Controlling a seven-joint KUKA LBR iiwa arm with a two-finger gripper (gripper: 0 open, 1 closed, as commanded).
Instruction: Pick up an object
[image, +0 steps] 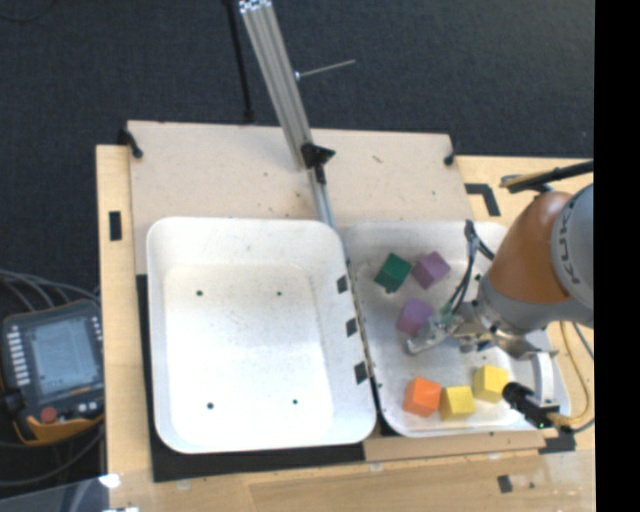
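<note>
The right bin (388, 345) holds several small cubes. A green cube (393, 272) and a purple cube (431, 268) lie at its far side. A second purple cube (413, 316) sits near the middle. An orange cube (422, 396) and two yellow cubes (458, 401) (490, 382) line the near edge. My gripper (425, 340) is low in the right bin, just below and right of the middle purple cube and close against it. The grey arm with its orange band (530, 265) covers the bin's right side.
The left bin (250, 330) lies beside the right one, with a black-clipped divider edge (352, 325) between them. A slanted aluminium post (285, 90) rises behind the bins. A teach pendant (52, 362) sits off the bench at the left.
</note>
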